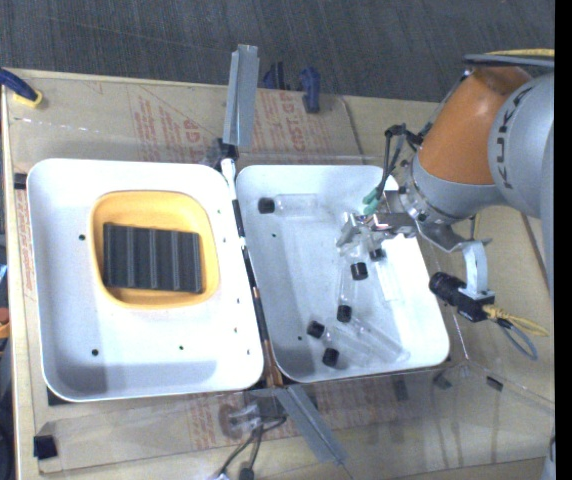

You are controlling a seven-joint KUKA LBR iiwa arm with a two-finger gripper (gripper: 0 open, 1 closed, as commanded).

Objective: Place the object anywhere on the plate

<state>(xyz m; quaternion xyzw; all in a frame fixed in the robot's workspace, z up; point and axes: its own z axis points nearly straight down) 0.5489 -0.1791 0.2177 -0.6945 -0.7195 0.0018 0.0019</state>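
1. The gripper is low over the upper right part of the right bin, under the grey arm with its orange band. It is not possible to tell how the jaws stand, because metal parts and clear plastic overlap there.

2. The objects of the task are clear tubes with black caps, and they lie scattered in the right bin. One tube lies near the upper left corner of that bin, others are under and below the gripper, and some are near the lower edge. No tube is visibly between the fingers.

3. The plate is yellow with a dark ribbed insert, and it lies in the left bin, well apart from the gripper.

4. First risk: the tubes are transparent and smooth, so the fingers may close beside one or let it slip out.

5. Second risk: several tubes lie close together and seem to cross, so the gripper may push them or lift two together.

6. Third risk: a weak hold may fail over the wall between the bins.

7. Fourth risk: a round tube may roll along the ribs and off the plate if it is released from too high.
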